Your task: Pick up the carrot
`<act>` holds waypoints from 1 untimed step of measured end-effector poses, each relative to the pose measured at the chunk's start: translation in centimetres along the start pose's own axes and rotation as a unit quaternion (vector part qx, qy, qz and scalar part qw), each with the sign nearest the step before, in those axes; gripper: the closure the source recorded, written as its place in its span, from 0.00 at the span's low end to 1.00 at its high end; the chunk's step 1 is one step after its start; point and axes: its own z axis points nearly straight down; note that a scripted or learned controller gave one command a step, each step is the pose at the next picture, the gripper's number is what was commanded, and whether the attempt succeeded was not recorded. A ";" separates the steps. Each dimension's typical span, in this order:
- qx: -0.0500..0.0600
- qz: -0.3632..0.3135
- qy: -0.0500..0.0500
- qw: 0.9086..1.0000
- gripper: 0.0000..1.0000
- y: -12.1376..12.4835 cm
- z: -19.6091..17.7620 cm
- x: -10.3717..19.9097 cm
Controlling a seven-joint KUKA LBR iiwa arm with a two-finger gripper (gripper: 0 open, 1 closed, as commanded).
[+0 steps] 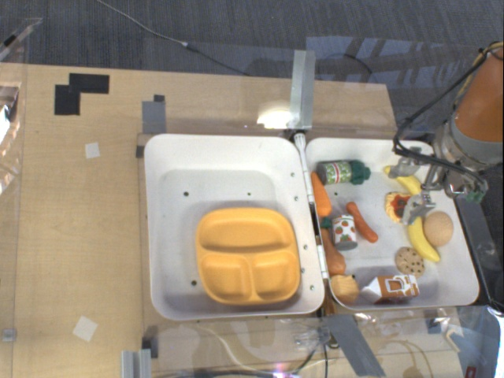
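I see the carrot (320, 194) lying along the right bin's (469, 290) left wall, long axis running near-to-far, just below the green bottle (343, 172). My gripper (422, 205) hovers well right; I cannot tell its jaw state.

The wooden desk (79, 235) carries two white bins: one (465, 286) under the gripper (421, 203), the other (169, 211) beside it.

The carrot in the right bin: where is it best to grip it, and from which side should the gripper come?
Probably across the thick orange middle of the carrot, coming straight down from above. It lies flat and lengthwise against the bin's left wall, so fingers closing along that wall's line fit better than fingers squeezing between wall and carrot.
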 end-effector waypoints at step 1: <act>0.001 -0.042 -0.004 0.999 0.00 1.7 10.2 6.1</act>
